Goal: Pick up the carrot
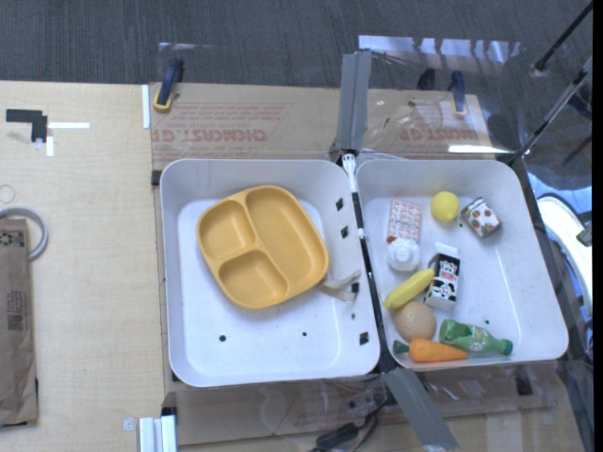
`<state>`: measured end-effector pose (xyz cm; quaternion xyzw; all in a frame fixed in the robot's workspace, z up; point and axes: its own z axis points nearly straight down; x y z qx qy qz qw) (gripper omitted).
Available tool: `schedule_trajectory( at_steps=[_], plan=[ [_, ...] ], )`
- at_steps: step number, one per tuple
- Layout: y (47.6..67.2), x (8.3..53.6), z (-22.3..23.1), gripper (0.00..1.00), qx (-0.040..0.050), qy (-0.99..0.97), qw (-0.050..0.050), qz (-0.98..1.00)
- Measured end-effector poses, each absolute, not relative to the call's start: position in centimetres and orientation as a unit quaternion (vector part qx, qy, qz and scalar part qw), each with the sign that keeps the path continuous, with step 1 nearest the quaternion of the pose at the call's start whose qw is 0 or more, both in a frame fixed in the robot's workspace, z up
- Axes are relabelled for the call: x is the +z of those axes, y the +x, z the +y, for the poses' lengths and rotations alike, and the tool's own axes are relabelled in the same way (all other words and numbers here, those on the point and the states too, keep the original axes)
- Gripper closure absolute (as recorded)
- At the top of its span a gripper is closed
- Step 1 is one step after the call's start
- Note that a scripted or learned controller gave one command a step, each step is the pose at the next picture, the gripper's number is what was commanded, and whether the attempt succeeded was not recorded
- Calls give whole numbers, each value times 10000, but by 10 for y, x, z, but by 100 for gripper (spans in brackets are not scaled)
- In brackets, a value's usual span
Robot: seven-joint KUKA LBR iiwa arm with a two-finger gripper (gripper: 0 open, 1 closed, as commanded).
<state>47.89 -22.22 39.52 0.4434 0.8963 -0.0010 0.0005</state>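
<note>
Carrot (pixel 437 350) lies flat in the right bin (pixel 528 252), at the near edge, almost against the bin's front wall. Its thick end points left toward the divider, its tip points right and touches or nearly touches the green bottle (pixel 476 338). A round tan ball-like thing (pixel 415 321), maybe a potato or bread roll, sits just behind it, very close. The gripper's state cannot be told from this view.

Step in hand, as I judge it: the approach, nothing grasped yet. To do it well, come down from above over the carrot's thick middle, fingers set across its short axis. Tight spot: wall in front, tan ball behind, bottle at the tip. The finger on the wall side has little room, so a slight offset toward the thick left end looks safer. Risk is knocking the ball or pinching the bottle.

Materials: the carrot is smooth orange plastic, tapered, and probably slips. The bottle is glossy green with a label. The banana (pixel 409 287) is a curved yellow shape beside the small milk carton (pixel 443 277), a printed box. A lemon (pixel 445 205) is round and matte yellow. Left bin (pixel 188 337) holds a yellow divided plate (pixel 262 245), three compartments, rounded corners. Both bins are white, shallow, hard plastic.
</note>
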Motion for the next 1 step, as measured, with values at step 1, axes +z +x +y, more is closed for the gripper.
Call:
schedule_trajectory(
  at_steps=[1],
  plan=[
    [479, 410, -222, 0, -9, 3806, 12, 9247]
  ],
)
